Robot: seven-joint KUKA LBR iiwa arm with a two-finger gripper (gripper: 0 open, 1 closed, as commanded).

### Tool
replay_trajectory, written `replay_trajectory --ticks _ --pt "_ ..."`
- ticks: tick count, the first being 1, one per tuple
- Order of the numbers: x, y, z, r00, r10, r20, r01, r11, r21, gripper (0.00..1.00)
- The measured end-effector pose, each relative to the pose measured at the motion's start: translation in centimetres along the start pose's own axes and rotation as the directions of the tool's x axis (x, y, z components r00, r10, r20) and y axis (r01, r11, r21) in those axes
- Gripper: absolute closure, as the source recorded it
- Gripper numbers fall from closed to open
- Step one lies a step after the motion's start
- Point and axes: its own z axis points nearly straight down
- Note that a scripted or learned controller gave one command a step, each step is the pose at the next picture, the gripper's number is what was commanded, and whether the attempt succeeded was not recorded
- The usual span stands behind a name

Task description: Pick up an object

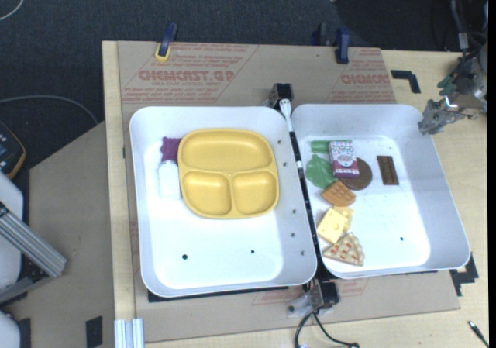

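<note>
Brown flat chocolate bar (pixel 387 170) lies alone.

We read "CHEMCAST GP" in faded red print repeated on the brown board (pixel 232 67) under the bins, while the small packet's (pixel 342 153) label stays illegible.

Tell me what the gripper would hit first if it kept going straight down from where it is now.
The gripper sits over the upper right corner of the right bin. Going straight down, it would likely meet the bin's white rim or wall, not any toy food; the brown bar lies further left. Depth is unclear.
</note>
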Motion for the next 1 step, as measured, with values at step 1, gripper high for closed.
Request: replay_trajectory --ticks 1 --pt "5.54 -0.52 1.02 1.000 -0.004 -0.006 0.004 1.000 0.008 1.00"
